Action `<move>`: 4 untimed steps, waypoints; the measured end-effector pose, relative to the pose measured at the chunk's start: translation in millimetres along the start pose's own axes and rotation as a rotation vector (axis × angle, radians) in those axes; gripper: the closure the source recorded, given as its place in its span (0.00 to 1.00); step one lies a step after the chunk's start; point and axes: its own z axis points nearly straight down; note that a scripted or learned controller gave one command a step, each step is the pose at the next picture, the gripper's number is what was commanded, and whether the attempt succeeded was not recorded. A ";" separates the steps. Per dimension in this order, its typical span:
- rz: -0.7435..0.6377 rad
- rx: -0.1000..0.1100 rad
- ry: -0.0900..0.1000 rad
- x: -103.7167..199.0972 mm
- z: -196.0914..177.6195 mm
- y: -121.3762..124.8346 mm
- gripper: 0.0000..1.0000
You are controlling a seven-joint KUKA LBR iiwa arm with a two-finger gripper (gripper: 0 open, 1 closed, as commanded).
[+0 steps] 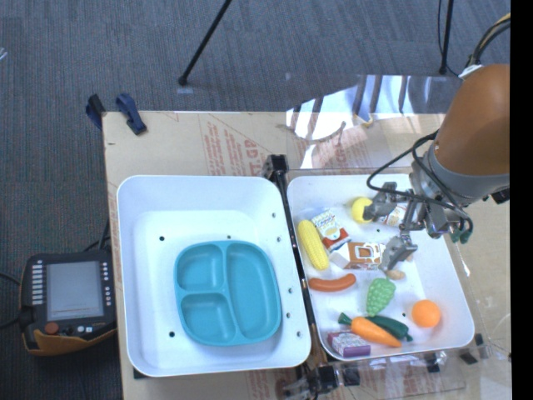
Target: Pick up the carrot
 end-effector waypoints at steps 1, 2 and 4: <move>0.108 0.000 0.005 68.9 33.2 13.9 0.00; -0.143 -0.001 0.002 77.0 161.6 -19.2 0.00; -0.735 -0.001 -0.002 71.4 60.5 35.7 0.00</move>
